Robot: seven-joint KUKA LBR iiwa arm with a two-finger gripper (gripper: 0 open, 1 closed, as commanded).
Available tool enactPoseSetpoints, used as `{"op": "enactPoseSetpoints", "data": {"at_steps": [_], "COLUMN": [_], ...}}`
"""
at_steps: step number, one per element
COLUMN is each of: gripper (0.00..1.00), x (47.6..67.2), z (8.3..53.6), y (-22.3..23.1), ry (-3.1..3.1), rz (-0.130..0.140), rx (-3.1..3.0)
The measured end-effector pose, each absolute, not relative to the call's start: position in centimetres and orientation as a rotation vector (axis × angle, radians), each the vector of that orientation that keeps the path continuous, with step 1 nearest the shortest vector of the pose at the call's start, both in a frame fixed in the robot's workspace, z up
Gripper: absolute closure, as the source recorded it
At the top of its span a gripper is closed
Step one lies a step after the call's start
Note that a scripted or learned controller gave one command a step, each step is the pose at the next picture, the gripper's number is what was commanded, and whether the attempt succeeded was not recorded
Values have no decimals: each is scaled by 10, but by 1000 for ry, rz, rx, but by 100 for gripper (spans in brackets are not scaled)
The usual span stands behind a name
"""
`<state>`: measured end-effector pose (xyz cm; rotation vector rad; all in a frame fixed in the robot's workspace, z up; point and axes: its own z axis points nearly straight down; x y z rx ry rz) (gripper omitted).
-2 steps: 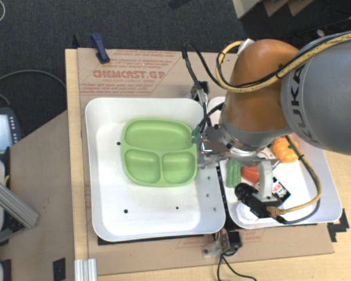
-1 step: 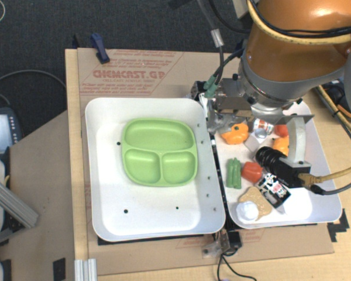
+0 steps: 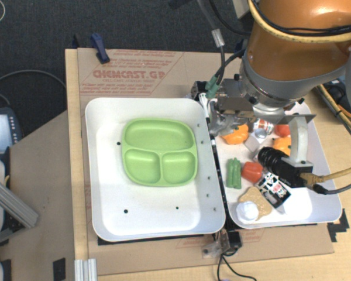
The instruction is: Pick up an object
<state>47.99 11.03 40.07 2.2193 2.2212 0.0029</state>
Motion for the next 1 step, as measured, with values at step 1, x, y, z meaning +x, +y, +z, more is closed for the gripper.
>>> {"op": "enactPoseSetpoints", "data": {"at_steps": [1], "gripper": [100], "x": [480], "z": [411], "y": [111], "ry": [2221], "rz": [5], "rx": [2218]}}
